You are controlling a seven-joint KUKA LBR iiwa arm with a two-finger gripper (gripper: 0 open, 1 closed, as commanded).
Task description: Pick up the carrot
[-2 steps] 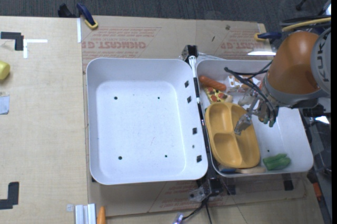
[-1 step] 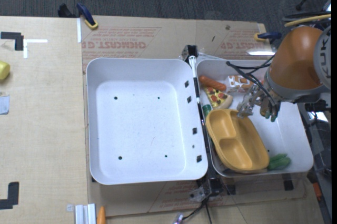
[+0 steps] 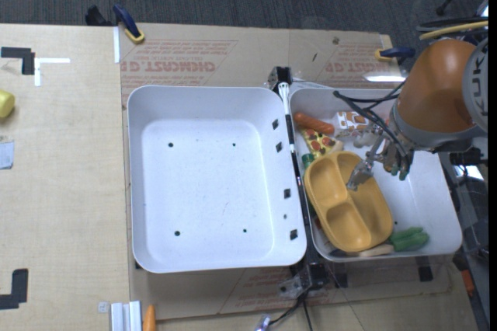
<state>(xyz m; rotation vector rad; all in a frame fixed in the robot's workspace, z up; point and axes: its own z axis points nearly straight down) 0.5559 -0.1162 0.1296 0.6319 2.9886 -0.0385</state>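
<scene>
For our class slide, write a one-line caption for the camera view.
Gripper over the yellow dish in the right bin; carrot lies apart.

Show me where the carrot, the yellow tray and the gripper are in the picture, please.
carrot [image 3: 314,123], camera view, middle of its orange body.
yellow tray [image 3: 335,180], camera view, floor of its upper compartment.
gripper [image 3: 362,175], camera view, at its tip above the tray.

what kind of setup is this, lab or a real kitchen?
Likely a robot lab bench, not a kitchen. Two white bins, the left bin and the right bin, are clamped on cardboard. Toy items like a carrot and a yellow divided tray sit in the right one, with the arm over it.
</scene>
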